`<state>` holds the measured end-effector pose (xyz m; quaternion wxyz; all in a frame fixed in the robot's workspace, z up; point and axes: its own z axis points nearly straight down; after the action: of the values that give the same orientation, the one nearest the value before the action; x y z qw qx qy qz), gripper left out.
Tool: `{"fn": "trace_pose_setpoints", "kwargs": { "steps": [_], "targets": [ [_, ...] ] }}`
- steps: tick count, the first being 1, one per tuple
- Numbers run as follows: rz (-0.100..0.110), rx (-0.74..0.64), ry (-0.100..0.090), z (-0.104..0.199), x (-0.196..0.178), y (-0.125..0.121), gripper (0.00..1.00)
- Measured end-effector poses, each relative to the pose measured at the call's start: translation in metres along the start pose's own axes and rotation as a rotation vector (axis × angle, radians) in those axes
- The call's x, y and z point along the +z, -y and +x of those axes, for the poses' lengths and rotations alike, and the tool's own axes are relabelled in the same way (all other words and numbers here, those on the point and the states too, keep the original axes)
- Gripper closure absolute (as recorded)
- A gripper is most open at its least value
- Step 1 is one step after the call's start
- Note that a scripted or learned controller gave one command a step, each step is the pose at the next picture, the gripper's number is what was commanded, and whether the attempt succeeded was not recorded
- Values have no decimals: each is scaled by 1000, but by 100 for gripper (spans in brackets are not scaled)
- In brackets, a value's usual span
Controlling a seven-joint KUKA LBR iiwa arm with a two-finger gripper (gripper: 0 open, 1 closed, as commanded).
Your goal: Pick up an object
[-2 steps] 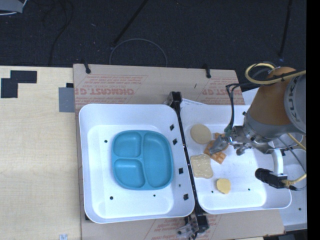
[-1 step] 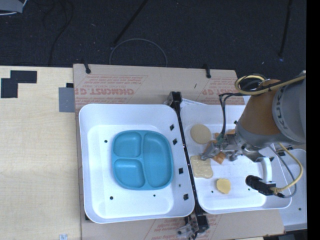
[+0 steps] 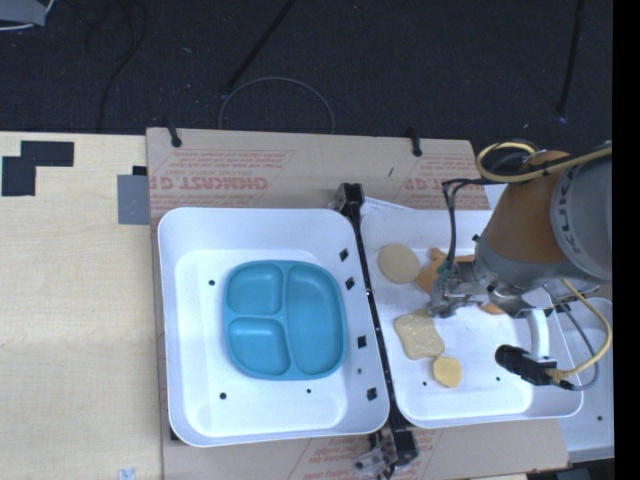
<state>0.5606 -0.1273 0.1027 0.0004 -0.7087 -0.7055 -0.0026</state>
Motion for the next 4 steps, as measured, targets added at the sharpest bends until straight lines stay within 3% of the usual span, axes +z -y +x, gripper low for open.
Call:
{"fn": "trace_pose_setpoints", "kwargs": {
  "steps": [3, 4],
  "targets": [
    [0, -5, 5, -7, -136, -8, 100],
    [8, -8, 2, 46, -123, -1, 100]
  ]
}}
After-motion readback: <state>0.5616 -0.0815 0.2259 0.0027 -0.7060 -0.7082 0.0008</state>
